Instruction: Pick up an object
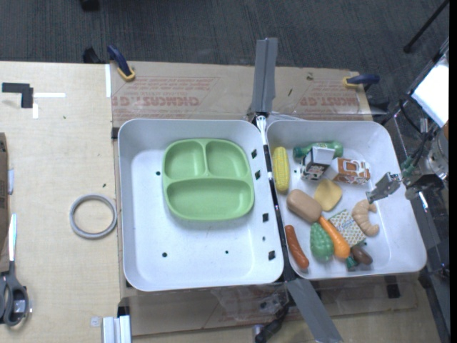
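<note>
The right bin (pixel 400 164) holds several toy foods: a yellow corn cob (pixel 280 168), a tan bread roll (pixel 305 206), a yellow slice (pixel 328 194), an orange-and-white carton (pixel 353 168), a croissant (pixel 366 219), a carrot (pixel 333 236) and a red sausage (pixel 296 247). My gripper (pixel 383 188) reaches in over the bin's right side, just above the croissant and right of the carton. Nothing is visibly held in it.
A green divided plate (pixel 209 179) lies in the left bin (pixel 136 213). On the bench to the left are a grey tape ring (pixel 93 215) and scissors (pixel 13 295). A metal bar (pixel 265 77) stands behind the bins, with clamps at the back corners.
</note>
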